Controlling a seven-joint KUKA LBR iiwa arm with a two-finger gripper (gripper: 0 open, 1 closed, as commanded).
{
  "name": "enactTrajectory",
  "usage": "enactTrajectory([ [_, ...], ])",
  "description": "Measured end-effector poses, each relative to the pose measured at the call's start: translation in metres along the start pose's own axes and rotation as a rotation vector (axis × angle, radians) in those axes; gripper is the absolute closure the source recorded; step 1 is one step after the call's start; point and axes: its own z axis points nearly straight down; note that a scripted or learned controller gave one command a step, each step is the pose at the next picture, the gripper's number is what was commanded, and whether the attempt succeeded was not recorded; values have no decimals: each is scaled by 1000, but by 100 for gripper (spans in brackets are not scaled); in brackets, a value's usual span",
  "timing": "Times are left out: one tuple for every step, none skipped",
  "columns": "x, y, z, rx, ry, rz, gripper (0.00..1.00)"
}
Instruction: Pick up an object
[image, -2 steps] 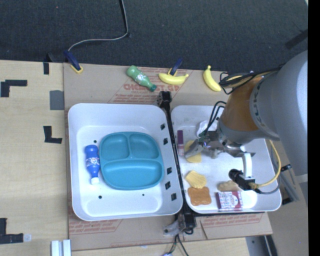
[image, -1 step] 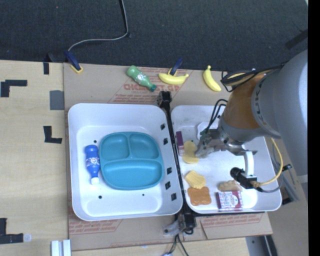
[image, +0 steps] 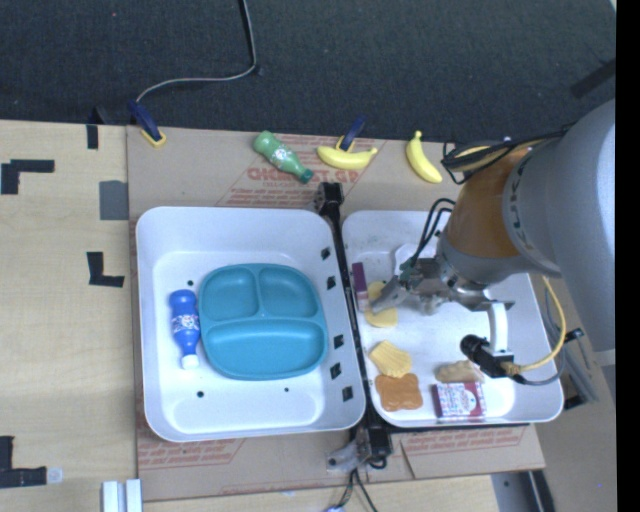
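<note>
My gripper (image: 392, 289) reaches into the right bin (image: 530, 400) from the right, its fingers low over the bin's left side. A pale yellow food piece (image: 381, 316) lies right at the fingertips, touching or just below them. Nearer the front lie a yellow cracker-like piece (image: 389, 358), a brown toast piece (image: 399, 392), a small tan piece (image: 458, 372) and a red packet (image: 459, 401). The left bin (image: 160, 240) holds a blue divided plate (image: 263, 320) and a blue bottle (image: 184, 327).
Behind the bins on the cardboard lie a green bottle (image: 282, 156) and two bananas (image: 346, 156) (image: 423, 160). A black divider (image: 344, 290) runs between the bins. The arm's grey body and orange band (image: 490, 215) cover the right bin's back right.
</note>
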Motion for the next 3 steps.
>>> enactTrajectory([
  [-4, 45, 11, 4, 3, -1, 0],
  [4, 92, 12, 5, 3, -2, 0],
  [4, 77, 11, 5, 2, -2, 0],
])
